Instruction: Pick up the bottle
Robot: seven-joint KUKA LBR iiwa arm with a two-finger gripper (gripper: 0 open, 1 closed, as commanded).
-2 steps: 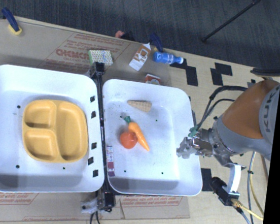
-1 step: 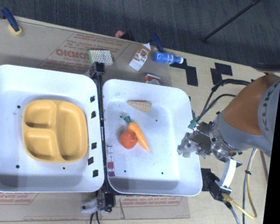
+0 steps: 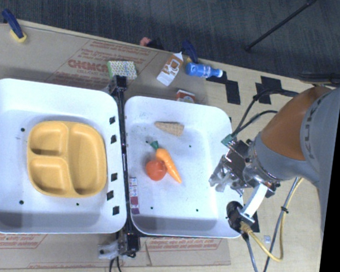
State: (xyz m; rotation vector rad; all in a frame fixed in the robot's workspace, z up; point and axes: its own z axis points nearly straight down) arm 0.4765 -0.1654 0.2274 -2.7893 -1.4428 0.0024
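The bottle [image 3: 202, 71] lies on its side on the cardboard behind the right bin [image 3: 205, 221], outside both bins. The gripper [image 3: 223, 178] hangs over that bin's right wall, well apart from it; whether it's clenched or released, I can't tell. Inside: carrot [image 3: 169, 163], tomato [image 3: 155, 170].

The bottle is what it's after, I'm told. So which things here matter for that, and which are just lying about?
For the job:
blue bottle, on the bench behind the bins
gripper, at the right bin's edge

Lying about:
carrot
tomato
wedge
yellow tray
small carton
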